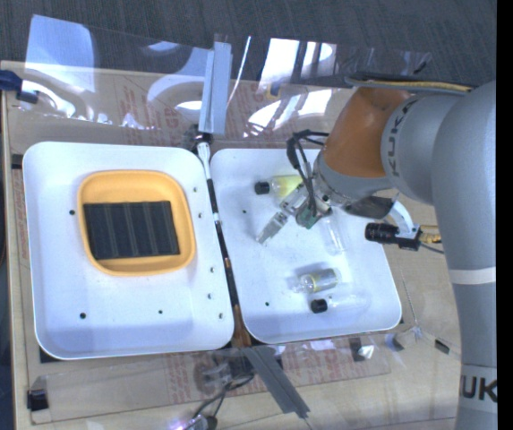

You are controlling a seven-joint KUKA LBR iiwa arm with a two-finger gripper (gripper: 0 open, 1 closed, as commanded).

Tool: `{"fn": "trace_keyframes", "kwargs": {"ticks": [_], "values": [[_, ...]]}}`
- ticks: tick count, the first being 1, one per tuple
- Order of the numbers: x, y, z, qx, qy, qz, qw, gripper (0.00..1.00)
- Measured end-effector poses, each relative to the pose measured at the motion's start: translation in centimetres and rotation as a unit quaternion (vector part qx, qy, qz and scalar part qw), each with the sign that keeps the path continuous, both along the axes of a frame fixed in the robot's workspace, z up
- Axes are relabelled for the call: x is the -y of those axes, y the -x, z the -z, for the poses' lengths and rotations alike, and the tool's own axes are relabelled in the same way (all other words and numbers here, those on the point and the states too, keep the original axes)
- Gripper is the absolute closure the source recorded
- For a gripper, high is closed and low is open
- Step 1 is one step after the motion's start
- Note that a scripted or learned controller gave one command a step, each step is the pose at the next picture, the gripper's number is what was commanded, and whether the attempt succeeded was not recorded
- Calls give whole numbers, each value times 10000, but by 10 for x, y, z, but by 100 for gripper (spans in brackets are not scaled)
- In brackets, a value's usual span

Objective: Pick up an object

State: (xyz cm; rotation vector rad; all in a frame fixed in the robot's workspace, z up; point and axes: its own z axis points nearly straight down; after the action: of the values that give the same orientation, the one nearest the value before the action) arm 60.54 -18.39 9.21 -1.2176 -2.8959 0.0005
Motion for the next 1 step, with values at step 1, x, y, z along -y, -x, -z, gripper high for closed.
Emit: {"fn": "trace_keyframes", "kwargs": {"ticks": [1], "values": [[-60, -37, -1, 18, 4, -951, 9955, 0]]}}
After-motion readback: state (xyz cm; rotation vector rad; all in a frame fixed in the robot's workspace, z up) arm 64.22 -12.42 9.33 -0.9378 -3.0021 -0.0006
